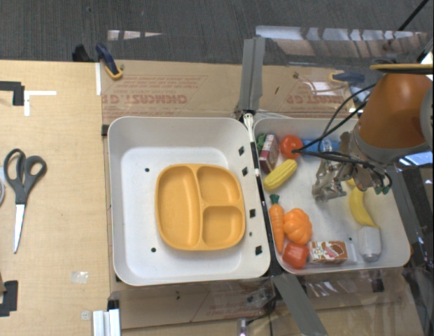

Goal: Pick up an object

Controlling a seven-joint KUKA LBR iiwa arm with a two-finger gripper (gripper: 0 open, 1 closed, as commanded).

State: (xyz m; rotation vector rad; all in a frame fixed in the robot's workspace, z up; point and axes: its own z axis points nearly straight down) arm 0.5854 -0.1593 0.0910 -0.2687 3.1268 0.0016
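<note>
My gripper hangs over the middle of the right bin, below the orange band of the arm. Around it lie a yellow corn cob, a red tomato, a banana, an orange pumpkin, a carrot, a red pepper, a small carton and a pale bottle. The gripper stands between the corn and the banana, with nothing visibly between its fingers.
The left bin holds a yellow divided plate. Scissors lie on the bench at the far left. A dark can sits by the divider in the right bin. Black cables run from the arm across the right bin's back.
</note>
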